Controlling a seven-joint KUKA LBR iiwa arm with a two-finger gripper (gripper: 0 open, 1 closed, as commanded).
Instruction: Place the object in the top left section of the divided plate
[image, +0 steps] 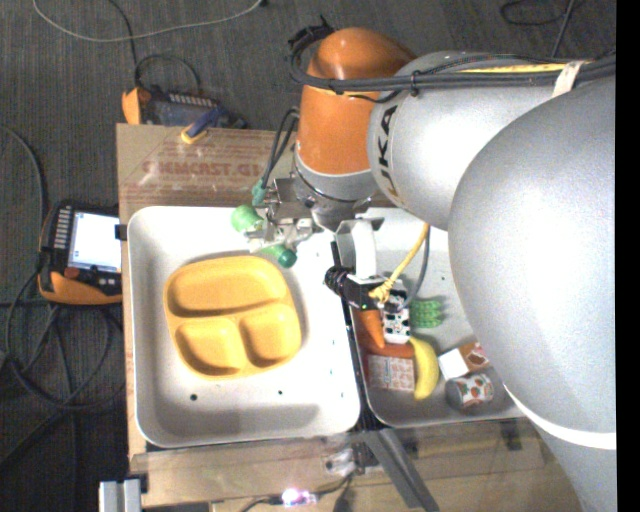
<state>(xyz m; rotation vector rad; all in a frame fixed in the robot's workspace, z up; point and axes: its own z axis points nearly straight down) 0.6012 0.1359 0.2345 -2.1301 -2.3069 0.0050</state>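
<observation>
Fingers (272, 232) at the yellow divided plate's (236, 314) far rim, grip state unclear; "KUKA" lettering (385, 150) on the arm.

Two white bins are borne side by side by the bench (200, 165): left bin (160, 400), right bin (440, 415), edges touching.

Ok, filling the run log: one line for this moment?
gripper above plate's far rim | green object at fingers, grasp unclear | yellow divided plate in left bin
</observation>
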